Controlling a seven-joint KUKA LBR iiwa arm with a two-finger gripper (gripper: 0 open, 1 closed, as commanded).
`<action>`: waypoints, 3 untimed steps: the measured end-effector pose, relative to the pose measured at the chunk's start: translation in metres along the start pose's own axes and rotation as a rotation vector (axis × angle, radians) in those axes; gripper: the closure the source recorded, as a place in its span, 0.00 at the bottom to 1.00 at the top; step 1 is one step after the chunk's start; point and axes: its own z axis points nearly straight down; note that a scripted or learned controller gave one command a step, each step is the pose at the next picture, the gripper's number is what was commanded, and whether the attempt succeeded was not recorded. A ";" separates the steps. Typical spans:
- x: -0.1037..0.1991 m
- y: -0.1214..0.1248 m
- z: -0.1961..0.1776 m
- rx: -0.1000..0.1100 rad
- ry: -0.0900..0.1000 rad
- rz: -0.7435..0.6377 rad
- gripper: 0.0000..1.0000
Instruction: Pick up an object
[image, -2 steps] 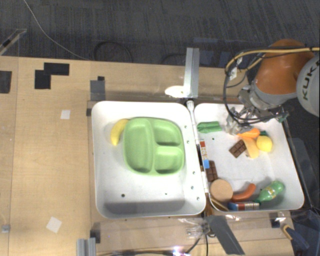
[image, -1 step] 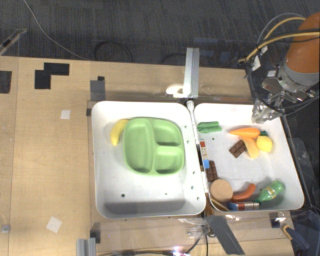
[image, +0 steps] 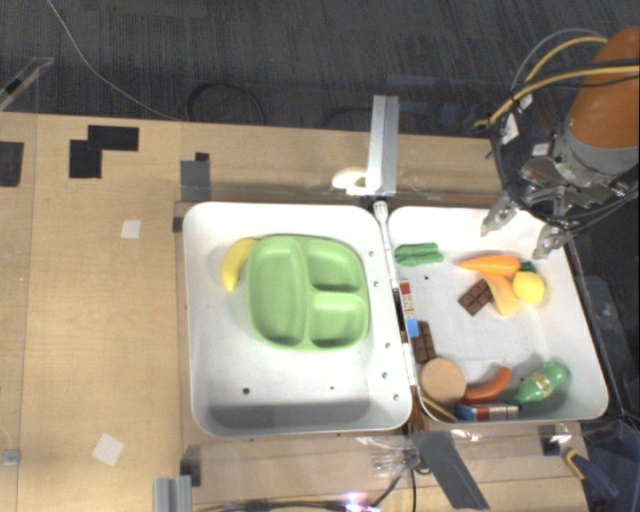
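Observation:
My gripper (image: 521, 232) hangs over the far edge of the right bin (image: 585, 345), its two fingers spread open with nothing between them. Just below it lie an orange carrot (image: 490, 265) and a yellow lemon (image: 529, 288). A brown chocolate piece (image: 475, 297) sits left of the lemon, and a green pod (image: 417, 254) lies near the bin's far left corner. Along the near side are a round tan disc (image: 442, 380), a red sausage (image: 487, 384), a green bottle-like toy (image: 542, 384) and a blue-ended stick (image: 480, 410).
The left bin (image: 210, 380) holds a green divided plate (image: 305, 290) with a yellow banana (image: 235, 262) at its left edge. A chocolate bar (image: 422, 340) lies by the wall between the bins. A metal post (image: 383, 150) stands behind that wall.

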 end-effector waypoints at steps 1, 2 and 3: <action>-0.026 0.012 0.110 0.005 -0.002 -0.028 0.00; 0.053 0.031 0.112 0.000 0.004 -0.107 0.00; 0.021 0.096 0.110 0.000 0.000 -0.072 0.00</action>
